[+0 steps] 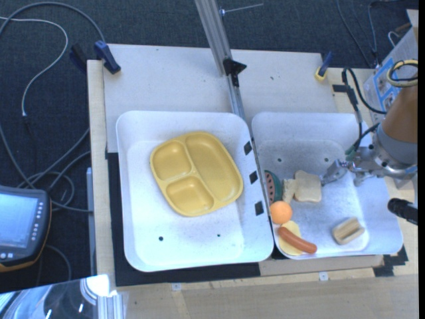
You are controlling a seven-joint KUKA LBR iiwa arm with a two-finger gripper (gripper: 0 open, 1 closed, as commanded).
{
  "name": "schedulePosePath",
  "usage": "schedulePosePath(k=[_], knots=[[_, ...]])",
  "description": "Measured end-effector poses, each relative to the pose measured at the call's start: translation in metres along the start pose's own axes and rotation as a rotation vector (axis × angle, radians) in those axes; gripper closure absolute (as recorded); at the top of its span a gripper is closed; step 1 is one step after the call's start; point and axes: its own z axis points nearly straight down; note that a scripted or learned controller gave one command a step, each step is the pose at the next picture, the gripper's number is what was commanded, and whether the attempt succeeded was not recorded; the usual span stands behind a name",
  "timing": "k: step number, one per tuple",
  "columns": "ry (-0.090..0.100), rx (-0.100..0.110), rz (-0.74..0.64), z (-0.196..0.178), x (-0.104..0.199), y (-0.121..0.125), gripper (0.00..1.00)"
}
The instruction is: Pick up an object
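The right bin (299,128) holds several toy foods. A pale bread slice (307,187) lies near its middle, with a watermelon wedge (269,183) by the left wall. An orange (281,212) sits above a red sausage (297,239) on a yellow piece at the front. At the front right rests a tan bread roll (348,230). My gripper (341,172) hangs low over the bin's right half, just right of the bread slice and above the roll. I see nothing held in it.
The left bin (133,198) carries a yellow divided tray (196,173). A metal post (214,25) slants down to the gap between the bins. Cables and a blue-labelled box (392,78) crowd the far right, and a screen (20,224) sits at the left.
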Motion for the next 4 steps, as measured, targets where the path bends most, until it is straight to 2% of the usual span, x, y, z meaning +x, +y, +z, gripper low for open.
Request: schedulePosePath(k=[1,2,4], knots=[[-0.002,-0.005,0.0,0.036,0.0,0.001,0.0],[-0.003,-0.011,-0.002,0.022,0.0,0.002,1.0],[-0.006,-0.013,-0.001,-0.078,-0.009,-0.008,1.0]])
